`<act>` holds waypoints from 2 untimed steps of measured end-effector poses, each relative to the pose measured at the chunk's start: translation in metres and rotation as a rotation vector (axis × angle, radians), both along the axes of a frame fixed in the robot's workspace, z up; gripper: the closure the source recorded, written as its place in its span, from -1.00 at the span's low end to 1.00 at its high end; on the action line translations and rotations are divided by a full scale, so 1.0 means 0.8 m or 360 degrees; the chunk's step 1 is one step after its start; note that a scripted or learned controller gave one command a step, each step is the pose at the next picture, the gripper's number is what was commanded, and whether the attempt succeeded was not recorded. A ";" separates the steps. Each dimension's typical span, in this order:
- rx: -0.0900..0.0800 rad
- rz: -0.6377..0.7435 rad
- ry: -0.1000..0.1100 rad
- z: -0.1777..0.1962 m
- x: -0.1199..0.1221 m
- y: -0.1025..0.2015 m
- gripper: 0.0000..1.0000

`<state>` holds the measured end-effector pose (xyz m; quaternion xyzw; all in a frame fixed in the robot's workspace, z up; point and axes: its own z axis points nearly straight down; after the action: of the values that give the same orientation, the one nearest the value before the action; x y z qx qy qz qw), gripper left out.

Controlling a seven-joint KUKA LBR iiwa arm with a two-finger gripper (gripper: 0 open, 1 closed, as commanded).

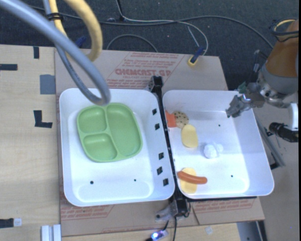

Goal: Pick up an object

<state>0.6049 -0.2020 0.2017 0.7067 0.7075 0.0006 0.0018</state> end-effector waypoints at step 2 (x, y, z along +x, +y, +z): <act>0.0003 0.0005 0.0010 0.052 -0.018 0.073 1.00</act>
<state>0.5908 -0.1434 0.2434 0.7057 0.7085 -0.0008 -0.0011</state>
